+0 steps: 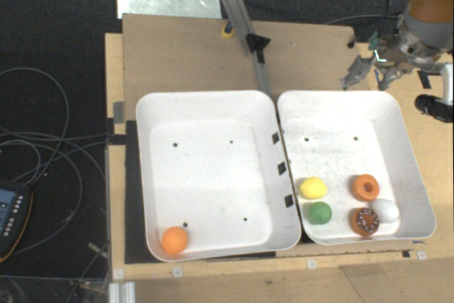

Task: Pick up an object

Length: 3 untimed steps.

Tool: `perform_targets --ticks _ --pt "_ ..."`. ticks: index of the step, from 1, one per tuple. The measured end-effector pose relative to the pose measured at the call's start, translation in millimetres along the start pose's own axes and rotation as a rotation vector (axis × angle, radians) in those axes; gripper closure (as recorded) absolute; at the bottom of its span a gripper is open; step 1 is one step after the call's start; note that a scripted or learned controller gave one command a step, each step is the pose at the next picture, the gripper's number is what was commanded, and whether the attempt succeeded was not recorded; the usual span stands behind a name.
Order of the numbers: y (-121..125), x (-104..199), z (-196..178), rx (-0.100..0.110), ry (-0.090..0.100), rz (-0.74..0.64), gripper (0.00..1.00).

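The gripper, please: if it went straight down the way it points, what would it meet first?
Probably the far rim of the right bin or the bench beside it. The gripper, fingers spread, sits above that edge; depth is unclear. The toys lie at the near end.

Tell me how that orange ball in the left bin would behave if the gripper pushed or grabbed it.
The orange ball looks round and smooth, so a push would probably send it rolling across the left bin. It sits near the front corner, so the walls may stop it. Fingers closing off-centre could squirt it out.
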<state>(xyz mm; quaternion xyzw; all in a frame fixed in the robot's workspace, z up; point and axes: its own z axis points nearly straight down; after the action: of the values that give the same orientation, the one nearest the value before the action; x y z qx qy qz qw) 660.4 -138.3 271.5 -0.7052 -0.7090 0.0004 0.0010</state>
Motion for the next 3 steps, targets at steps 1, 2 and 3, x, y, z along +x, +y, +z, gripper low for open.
perform_targets --ticks 1,2,3 --pt "0.6 0.0 -2.4 -0.003 -0.002 -0.002 0.00" --pt "0.5 2.4 38.9 0.000 -0.001 0.000 0.00" --pt "8.5 6.1 87.9 0.000 -0.001 -0.002 0.00"
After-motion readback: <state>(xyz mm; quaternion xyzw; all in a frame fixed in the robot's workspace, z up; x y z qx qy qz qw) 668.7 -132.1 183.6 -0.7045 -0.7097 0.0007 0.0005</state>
